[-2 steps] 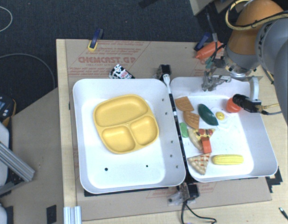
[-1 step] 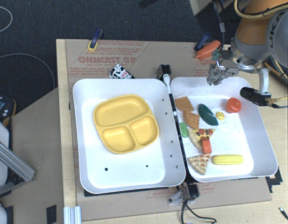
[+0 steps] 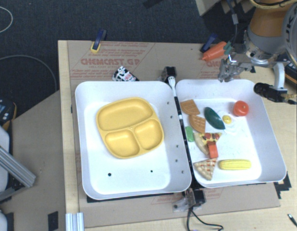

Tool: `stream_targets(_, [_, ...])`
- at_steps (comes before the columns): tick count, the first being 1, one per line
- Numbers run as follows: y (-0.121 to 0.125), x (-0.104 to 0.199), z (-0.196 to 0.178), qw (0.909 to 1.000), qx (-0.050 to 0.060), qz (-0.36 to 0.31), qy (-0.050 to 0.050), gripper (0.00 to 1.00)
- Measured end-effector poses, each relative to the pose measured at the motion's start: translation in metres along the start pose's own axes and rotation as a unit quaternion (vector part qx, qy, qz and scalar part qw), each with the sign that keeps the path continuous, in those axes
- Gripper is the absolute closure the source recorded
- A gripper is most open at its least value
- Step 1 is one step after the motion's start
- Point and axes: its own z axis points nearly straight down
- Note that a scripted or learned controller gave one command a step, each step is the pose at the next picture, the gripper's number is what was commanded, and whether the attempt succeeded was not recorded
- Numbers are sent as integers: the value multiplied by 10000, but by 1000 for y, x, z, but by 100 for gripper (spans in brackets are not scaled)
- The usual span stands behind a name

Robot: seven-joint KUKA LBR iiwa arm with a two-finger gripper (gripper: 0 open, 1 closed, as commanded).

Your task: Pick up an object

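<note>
Red tomato (image 3: pixel 241 108) lies in the right bin (image 3: pixel 271 143), apart from the other toys. My gripper (image 3: pixel 228 72) hangs above the bin's far rim, grip state indeterminable. I judge a vertical descent centred on it best.

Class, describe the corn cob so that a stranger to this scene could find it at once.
Start at the right white bin, the one scattered with toy food. Go to its near edge, where the corn cob lies on its side, just right of a pizza slice. It is the bin's long, all-yellow piece with a bumpy surface.
</note>
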Motion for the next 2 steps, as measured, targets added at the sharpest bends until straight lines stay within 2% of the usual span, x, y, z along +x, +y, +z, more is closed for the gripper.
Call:
stream_targets(1, [-26, 39, 5, 10000, 47, -9, 13, 100])
stream_targets(2, [-65, 88, 3, 10000, 54, -14, 18, 100])
